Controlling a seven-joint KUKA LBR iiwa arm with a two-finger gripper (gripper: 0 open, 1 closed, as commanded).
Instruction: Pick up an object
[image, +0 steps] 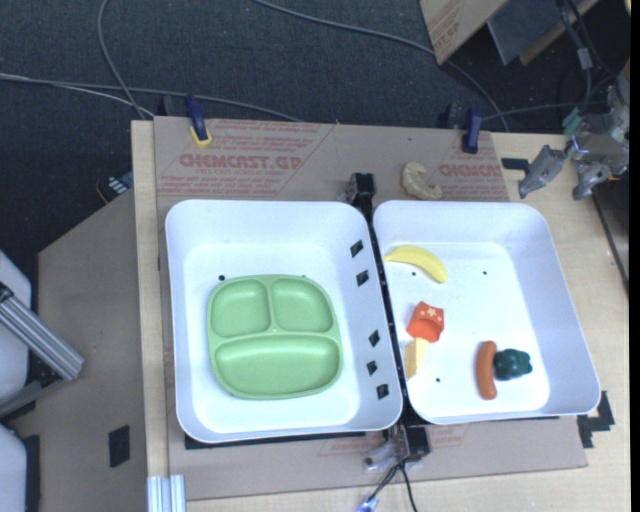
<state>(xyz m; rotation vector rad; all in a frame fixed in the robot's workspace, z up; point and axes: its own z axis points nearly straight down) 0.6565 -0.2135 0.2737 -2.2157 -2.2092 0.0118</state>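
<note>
Two white bins sit side by side. The right bin (560, 300) holds a banana (418, 262), red block (427, 320), sausage (486, 369) and dark green piece (513, 364). The gripper (560, 172) hangs beyond its far corner, jaws spread, holding nothing. The left bin (190, 250) contains a green tray (274, 336).

We see an evenly, fairly brightly lit bench, with light coming from above. The two white bins (470, 405) are the brightest areas and come close to washing out along their rims, so we lose some surface detail there. Shadows are soft and short: a faint one lies inside the left bin's near wall, and the green tray (273, 335) casts only a thin dark edge. We find no hard glare spots. The dark floor at the top stays dim and low in contrast. The picture is slightly soft overall, with mild grain. The gripper (575, 165) at the upper right looks blurred, and we cannot make out its fine parts.
</note>
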